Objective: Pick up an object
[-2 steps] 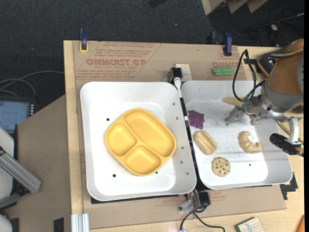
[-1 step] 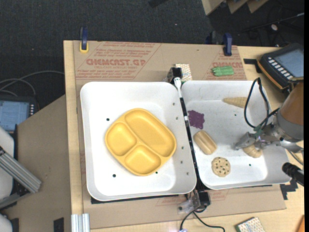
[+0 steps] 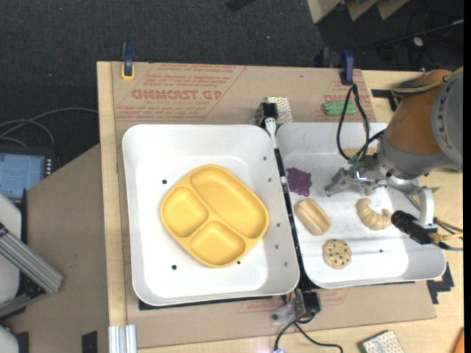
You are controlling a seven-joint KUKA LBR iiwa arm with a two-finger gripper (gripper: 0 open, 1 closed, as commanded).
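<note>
1. I see the gripper (image 3: 368,184) over the right bin (image 3: 412,271), low above its floor, with the grey arm (image 3: 434,131) reaching in from the right. Metal parts spread out to the left, toward the middle of the bin, and to the right near a black piece at the bin's far side.

2. I cannot tell from this angle whether the fingers are open or closed; the wrist body hides much of them. Nothing shows plainly between them, so I would not count anything as held.

3. The candidates all lie on the right bin's floor: a croissant-shaped piece (image 3: 373,215) just below the gripper, a tan bread roll (image 3: 312,217) to its left, a cookie (image 3: 337,254) nearer the front edge, and a small purple item (image 3: 298,180) close to the divider between the bins.

4. The left bin (image 3: 147,271) carries a yellow divided plate (image 3: 213,215), untouched as far as I can judge.

5. My reading: the approach is made, the grasp is not confirmed. The croissant-shaped piece looks the nearest target. Still to do: close on a thing, lift it clear of the bin floor, and show it hanging between the fingers.
</note>
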